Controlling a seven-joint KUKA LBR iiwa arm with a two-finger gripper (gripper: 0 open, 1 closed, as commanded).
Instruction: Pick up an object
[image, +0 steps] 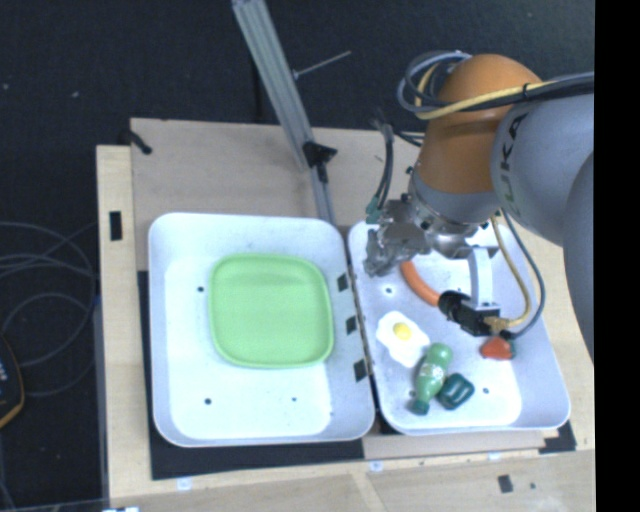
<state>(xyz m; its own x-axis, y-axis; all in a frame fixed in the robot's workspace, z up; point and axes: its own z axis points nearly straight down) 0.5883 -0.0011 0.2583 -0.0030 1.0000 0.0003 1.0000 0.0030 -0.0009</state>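
My gripper hangs over the back left part of the right bin, close to the wall between the two bins. An orange carrot lies just to its right, partly under the wrist. In front of it sits a fried egg toy. A green bottle and a dark teal piece rest near the bin's front. A small red-orange piece lies at the right. Nothing shows between the fingers.
The left bin carries a green square plate. A grey metal pole slants across the back of the bench toward the bins' shared wall.
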